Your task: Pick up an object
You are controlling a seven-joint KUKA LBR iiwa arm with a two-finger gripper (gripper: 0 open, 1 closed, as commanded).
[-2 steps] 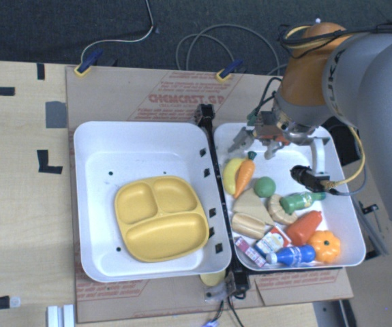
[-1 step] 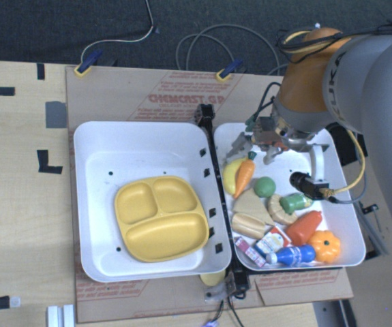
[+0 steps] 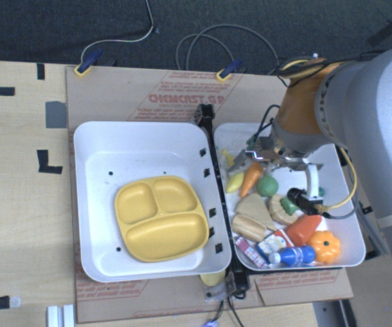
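Reaching in from the right, the grey arm with the orange band holds its two-finger gripper (image 3: 267, 157) low over the right white plastic bin (image 3: 349, 182); whether it is released or clenched cannot be told, because the wrist covers it. Just beside it lie a small orange toy carrot (image 3: 250, 178) and a round green toy ball (image 3: 268, 186), the likeliest things to pick.

Both look like light, hard plastic toys, stiff and rather smooth, so they may slip or roll. The carrot seems best taken across its narrow body; the ball, across its middle. Other toys crowd close around them, among them an orange toy pumpkin (image 3: 325, 246) and a blue bottle-shaped toy (image 3: 296, 255).

The left white plastic bin (image 3: 90, 148) bears a yellow divided plastic plate (image 3: 160, 218).

Red print on the brown cardboard sheet (image 3: 134, 90) under the bins is upside down and not clearly readable.
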